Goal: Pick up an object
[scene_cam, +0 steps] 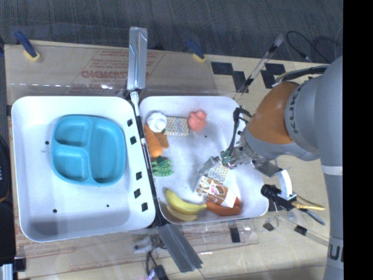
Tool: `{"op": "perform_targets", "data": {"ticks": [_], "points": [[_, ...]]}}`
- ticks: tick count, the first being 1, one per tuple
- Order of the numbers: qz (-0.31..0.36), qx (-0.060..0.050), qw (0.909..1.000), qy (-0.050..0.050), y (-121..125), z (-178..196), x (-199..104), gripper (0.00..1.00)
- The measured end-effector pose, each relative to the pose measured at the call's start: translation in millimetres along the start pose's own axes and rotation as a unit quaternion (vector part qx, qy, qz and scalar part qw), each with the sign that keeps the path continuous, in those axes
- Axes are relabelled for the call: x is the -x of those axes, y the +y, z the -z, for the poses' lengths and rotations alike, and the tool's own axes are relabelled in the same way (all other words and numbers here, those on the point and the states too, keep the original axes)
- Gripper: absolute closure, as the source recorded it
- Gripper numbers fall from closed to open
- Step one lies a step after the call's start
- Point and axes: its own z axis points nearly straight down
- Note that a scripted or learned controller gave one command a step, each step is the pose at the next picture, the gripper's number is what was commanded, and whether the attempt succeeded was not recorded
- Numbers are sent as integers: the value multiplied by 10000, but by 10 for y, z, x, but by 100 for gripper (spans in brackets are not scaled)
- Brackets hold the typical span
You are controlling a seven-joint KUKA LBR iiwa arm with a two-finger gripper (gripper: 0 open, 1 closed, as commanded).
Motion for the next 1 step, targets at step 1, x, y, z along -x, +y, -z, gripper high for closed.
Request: {"op": "perform_targets", "data": {"ticks": [1], "points": [[-20, -16, 10000, 17, 193, -11, -531, 0]]}}
